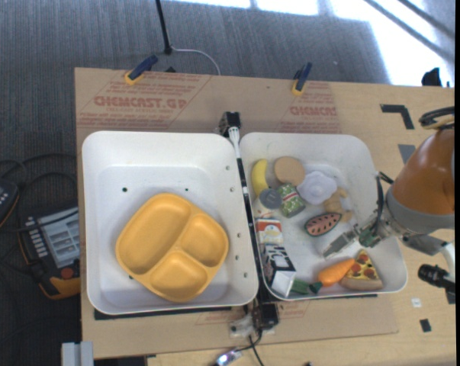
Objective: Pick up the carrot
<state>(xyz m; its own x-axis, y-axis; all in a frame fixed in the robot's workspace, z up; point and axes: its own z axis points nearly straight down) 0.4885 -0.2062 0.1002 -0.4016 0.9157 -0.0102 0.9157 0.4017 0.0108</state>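
From my remote station, I am watching the carrot (335,272) lying at the near edge of the right bin (363,152), beside a pizza slice (361,271) on its right. Just beyond it, the claw (344,242) is hovering over the bin floor, holding nothing; how far it is open I cannot tell. A watermelon slice (323,223) is sitting just left of it. Farther off, a banana (259,177) is lying near the divider. The left bin (107,155) is holding a yellow tray (172,245).

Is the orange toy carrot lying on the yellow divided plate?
No, the orange toy carrot lies in the right white bin, beside the pizza slice.
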